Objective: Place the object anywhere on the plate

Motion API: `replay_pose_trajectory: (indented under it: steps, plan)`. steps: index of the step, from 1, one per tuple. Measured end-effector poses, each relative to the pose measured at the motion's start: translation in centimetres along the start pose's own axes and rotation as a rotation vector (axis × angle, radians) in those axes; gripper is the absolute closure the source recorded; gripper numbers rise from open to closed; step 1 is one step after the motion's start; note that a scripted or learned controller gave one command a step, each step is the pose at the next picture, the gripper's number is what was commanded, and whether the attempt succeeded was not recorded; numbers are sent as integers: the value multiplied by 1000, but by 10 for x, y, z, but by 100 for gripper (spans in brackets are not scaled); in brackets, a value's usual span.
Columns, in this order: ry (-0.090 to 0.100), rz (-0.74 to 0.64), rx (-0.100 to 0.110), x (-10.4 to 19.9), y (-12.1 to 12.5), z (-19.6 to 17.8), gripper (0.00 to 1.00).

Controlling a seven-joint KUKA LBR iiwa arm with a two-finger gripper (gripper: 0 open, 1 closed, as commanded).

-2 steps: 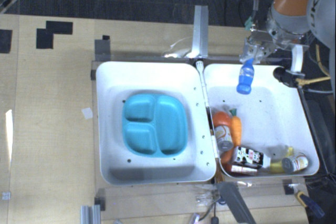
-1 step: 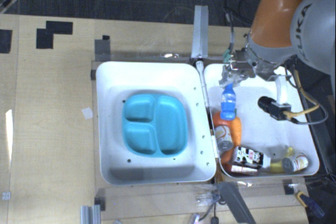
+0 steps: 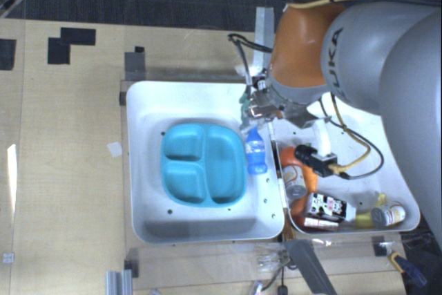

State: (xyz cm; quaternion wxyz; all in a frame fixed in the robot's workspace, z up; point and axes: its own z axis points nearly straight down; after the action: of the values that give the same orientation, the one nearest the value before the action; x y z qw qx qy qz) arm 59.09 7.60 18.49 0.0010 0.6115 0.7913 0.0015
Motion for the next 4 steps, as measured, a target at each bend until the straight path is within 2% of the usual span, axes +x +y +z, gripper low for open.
replay_pose_trajectory:
  steps: [1, 2, 3, 4]
  plan:
    - [-1, -424, -3, -15, -62, -46, 100]
    - [0, -428, -1, 0, -26, -4, 100]
    - [-1, -476, -4, 3, -9, -51, 100]
    - [-1, -881, -4, 37, -10, -46, 100]
